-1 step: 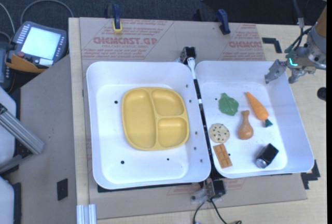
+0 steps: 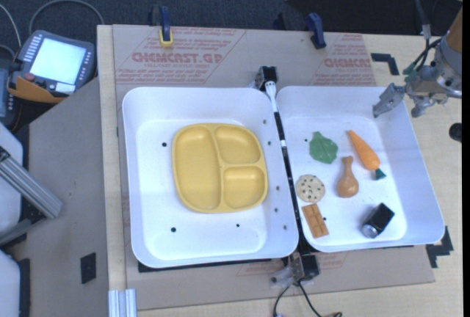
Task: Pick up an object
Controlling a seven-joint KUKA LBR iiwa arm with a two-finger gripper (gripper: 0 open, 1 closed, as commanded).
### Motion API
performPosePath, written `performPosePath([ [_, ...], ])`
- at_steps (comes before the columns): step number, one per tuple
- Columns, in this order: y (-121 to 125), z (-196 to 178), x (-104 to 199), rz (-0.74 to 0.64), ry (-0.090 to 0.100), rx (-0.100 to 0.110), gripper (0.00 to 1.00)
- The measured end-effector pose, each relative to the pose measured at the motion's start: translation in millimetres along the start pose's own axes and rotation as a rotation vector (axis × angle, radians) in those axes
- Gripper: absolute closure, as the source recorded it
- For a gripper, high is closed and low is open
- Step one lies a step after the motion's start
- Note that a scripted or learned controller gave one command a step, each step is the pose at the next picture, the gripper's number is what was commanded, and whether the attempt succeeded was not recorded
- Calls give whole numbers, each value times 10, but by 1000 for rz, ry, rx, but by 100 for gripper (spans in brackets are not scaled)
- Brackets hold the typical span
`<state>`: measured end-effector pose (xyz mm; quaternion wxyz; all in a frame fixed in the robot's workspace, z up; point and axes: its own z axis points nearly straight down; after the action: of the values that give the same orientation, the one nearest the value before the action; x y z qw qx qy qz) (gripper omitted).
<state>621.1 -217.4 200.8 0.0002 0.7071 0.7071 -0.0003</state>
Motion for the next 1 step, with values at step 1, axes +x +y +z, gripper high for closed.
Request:
performPosePath([
  [1, -82, 493, -58, 1, 2, 7, 0],
])
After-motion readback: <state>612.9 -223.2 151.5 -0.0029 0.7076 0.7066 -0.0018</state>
